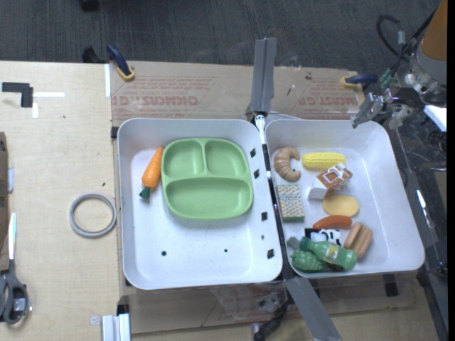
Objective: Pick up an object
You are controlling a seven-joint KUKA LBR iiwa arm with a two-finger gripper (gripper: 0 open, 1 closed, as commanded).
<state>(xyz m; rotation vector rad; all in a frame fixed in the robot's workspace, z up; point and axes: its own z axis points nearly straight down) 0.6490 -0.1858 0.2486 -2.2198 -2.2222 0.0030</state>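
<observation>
My gripper [371, 114] hangs over the far right corner of the right bin [398, 190], open with nothing between its fingers. Below and to its left in that bin lie a croissant [287, 162], a yellow corn cob [323, 160], a small orange-and-white carton [334, 178], a pale cracker block [290, 202], an orange round slice [340, 205], a red sausage [331, 222], a hot dog [357, 239] and a green bottle [323, 256]. The corn cob is the nearest to the gripper.
The left bin [199, 261] holds a green divided plate [207, 177] and a carrot [151, 170] beside it. On the bench at left lie a grey tape ring [93, 214] and scissors [13, 293]. Cables and arm hardware crowd the right side.
</observation>
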